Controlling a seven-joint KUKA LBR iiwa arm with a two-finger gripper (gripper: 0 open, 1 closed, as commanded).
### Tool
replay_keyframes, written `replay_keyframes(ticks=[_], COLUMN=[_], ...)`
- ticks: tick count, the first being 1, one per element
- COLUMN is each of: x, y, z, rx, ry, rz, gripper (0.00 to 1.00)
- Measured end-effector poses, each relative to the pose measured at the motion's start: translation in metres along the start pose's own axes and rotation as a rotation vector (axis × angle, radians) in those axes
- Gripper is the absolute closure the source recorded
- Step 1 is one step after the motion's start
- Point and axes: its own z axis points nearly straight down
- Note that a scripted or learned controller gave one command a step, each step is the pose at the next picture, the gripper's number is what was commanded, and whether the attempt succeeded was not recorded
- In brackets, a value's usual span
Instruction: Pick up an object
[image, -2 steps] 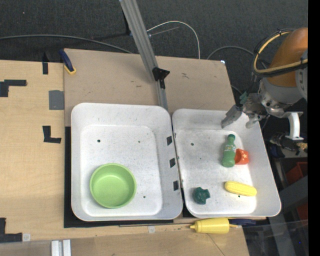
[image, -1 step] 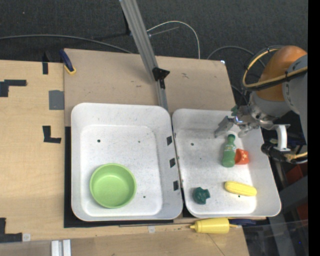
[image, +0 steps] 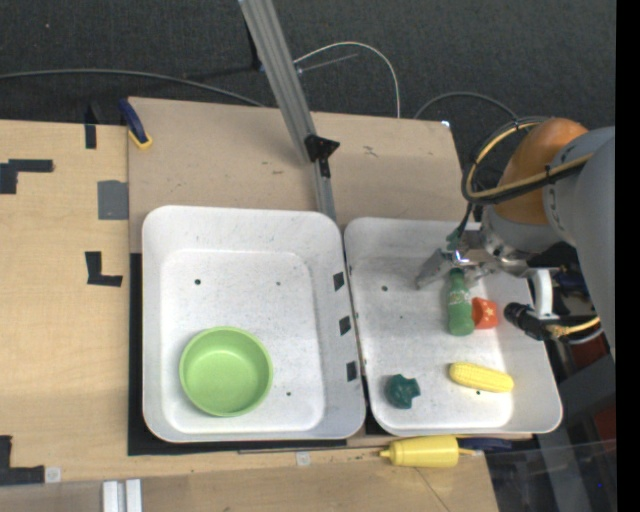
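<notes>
- Green plastic bottle (image: 459, 308) lies in the right-hand white bin (image: 400, 250), its cap end pointing toward the bin's far side, just under the gripper.
- Two-finger gripper (image: 452, 262) of the grey arm (image: 590, 200) sits over the bottle's cap end, reaching in from the right; this placement suggests the bottle is the chosen target.
- Whether the fingers are open or closed cannot be told at this angle, and nothing shows the bottle held between them.
- A small orange block (image: 484, 313) touches the bottle's right side, so a grasp here risks nudging or catching both.
- A yellow corn-shaped toy (image: 481, 377) and a dark green lumpy toy (image: 402, 390) lie near the bin's front edge, apart from the gripper.
- A light green round bowl (image: 226, 371) sits upright in the front corner of the left-hand white bin (image: 240, 235), well away from the arm.
- A yellow bottle-shaped toy (image: 424, 452) rests on the wooden bench (image: 60, 250), just outside the right bin's front rim.
</notes>
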Motion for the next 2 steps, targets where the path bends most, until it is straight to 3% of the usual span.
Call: replay_keyframes(ticks=[1,2], x=[0.001,-0.005], y=[0.001,0.0], z=[-0.012,-0.057], rx=[-0.001,-0.005], ry=[0.0,0.001], rz=[-0.002,0.0], gripper=[1.0,1.0])
